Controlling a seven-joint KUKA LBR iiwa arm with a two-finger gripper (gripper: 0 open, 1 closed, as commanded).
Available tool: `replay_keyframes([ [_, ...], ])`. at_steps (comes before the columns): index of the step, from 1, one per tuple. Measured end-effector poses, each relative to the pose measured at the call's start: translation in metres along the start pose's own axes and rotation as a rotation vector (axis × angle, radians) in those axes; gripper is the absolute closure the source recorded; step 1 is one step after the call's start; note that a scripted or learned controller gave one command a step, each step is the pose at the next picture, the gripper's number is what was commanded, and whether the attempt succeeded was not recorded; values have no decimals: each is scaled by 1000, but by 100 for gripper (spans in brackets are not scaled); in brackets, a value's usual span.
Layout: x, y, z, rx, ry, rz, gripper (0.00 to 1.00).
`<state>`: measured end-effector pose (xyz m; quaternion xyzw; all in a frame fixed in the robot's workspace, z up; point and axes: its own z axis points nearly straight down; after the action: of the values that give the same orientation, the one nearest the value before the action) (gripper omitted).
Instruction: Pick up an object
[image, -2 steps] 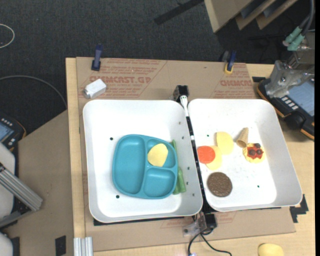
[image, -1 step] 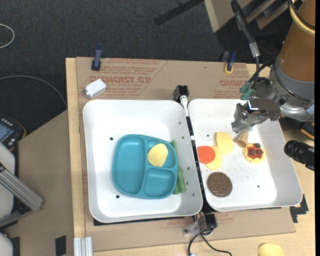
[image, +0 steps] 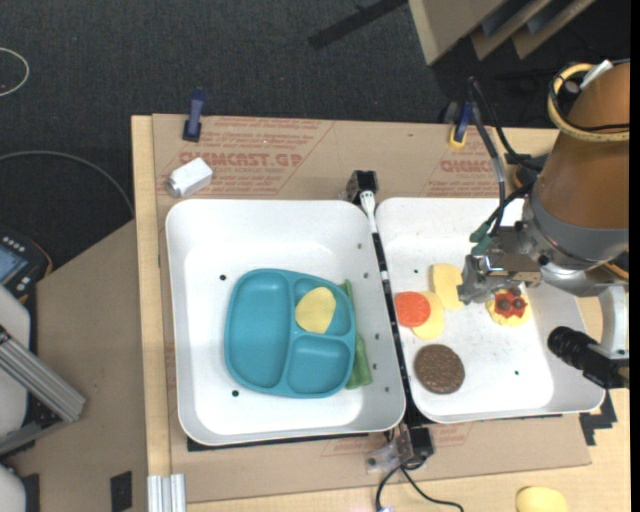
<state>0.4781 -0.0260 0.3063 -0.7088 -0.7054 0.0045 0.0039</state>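
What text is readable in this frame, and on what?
"SHUMCAST.G.B", roughly, in faded red print on the cardboard sheet behind the left bin; the letters are uncertain.
A partial repeat of that red print sits behind the right bin, too cut off to read.
The smaller red lines beneath both are too blurred.

1. The arm (image: 590, 170) has a broad, rounded orange band above a smooth grey wrist section.
2. A black cable (image: 490, 140) runs along it toward the wrist.
3. The gripper (image: 490, 280) is a compact silver-grey metal assembly with dark fittings.
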Motion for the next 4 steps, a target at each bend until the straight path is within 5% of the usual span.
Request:
replay_keyframes([
  [1,36,1,-151,-32,3,-9,100],
  [2,35,0,-154,-17,0,-6,100],
  [3,119,-1,-172,-17,3,-15,100],
  [4,105,-1,-83,-2,-2,-2,100],
])
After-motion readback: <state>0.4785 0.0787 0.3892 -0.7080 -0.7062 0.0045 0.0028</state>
